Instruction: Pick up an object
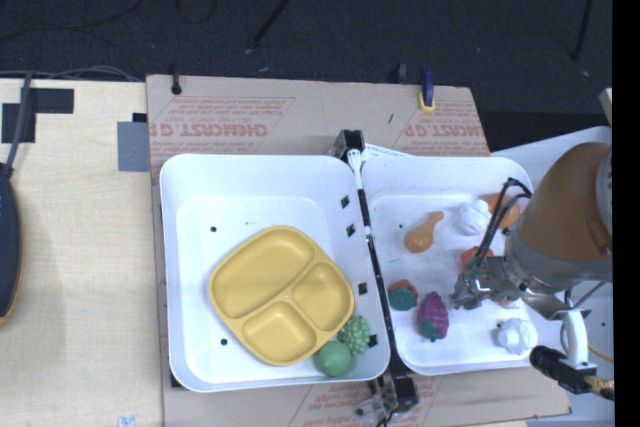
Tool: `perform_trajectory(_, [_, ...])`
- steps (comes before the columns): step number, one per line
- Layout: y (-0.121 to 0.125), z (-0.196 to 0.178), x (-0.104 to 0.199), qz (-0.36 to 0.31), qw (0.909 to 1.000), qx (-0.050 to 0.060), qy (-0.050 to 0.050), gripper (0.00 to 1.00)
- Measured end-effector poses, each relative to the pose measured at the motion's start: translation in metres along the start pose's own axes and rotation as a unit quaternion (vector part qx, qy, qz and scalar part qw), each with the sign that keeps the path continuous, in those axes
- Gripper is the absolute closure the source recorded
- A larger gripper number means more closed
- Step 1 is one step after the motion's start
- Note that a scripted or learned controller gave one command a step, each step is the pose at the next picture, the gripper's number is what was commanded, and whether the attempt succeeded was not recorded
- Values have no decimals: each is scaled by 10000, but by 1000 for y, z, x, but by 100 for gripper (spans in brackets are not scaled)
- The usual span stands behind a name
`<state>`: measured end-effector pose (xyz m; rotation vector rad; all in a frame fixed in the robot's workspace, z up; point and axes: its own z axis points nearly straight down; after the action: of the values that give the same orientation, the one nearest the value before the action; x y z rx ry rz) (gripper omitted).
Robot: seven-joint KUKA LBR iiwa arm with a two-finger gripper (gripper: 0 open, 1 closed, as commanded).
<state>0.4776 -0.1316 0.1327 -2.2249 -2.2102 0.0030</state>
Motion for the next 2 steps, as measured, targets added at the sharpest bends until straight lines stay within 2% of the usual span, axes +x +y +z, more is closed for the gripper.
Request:
perform_trajectory(1, [-1, -135, 104, -91, 9999, -81, 8, 100])
perform_trajectory(2, [-3, -242, 168, -73, 9999, -72, 6, 100])
